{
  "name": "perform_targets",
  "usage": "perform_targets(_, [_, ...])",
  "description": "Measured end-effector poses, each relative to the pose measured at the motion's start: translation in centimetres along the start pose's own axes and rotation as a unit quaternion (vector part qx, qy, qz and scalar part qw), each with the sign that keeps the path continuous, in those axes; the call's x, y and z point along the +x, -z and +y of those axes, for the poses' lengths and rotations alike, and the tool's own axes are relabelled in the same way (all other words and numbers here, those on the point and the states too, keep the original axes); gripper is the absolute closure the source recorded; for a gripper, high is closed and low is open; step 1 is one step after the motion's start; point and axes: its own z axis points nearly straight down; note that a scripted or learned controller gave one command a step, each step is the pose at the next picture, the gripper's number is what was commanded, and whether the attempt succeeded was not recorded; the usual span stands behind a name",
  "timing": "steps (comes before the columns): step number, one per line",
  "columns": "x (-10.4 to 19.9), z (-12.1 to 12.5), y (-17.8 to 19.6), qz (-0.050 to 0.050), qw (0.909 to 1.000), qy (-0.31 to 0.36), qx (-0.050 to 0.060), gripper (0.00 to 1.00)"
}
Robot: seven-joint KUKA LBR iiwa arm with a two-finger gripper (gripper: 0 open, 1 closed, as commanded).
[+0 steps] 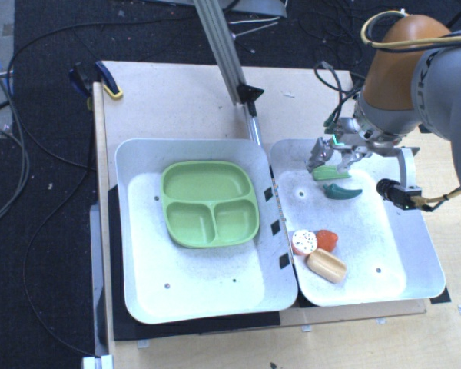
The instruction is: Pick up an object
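gripper (pixel 328 154) low over the far end of the right bin (pixel 415 244), near its back wall. fingers hard to read against the wrist hardware; cannot tell if spread or pressed together. light green piece (pixel 329 173) directly under the tips, touching or just beside them; not visibly between the fingers, so not counted as held. dark teal curved piece (pixel 343 192) just beside it on the near side, apparently touching or nearly so.

other candidates well apart toward the near end of the right bin: white speckled round item (pixel 304 242), red piece (pixel 326 241), tan bun-like item (pixel 326 266), clustered together. green divided plate (pixel 211 204) in the left bin (pixel 138 267).

judged step: closing on the light green piece. to do well: centre over it, straddle its narrow width, keep clear of the teal neighbour and the bin wall, close fully before lifting, lift straight up and slowly.
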Motion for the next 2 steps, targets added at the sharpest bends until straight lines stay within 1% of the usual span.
perform_targets(1, [0.0,0.1,0.2,0.000,1.0000,0.000,-0.002,0.00])
perform_targets(2, [0.2,0.1,-6.2,0.000,1.0000,0.000,0.001,0.00])
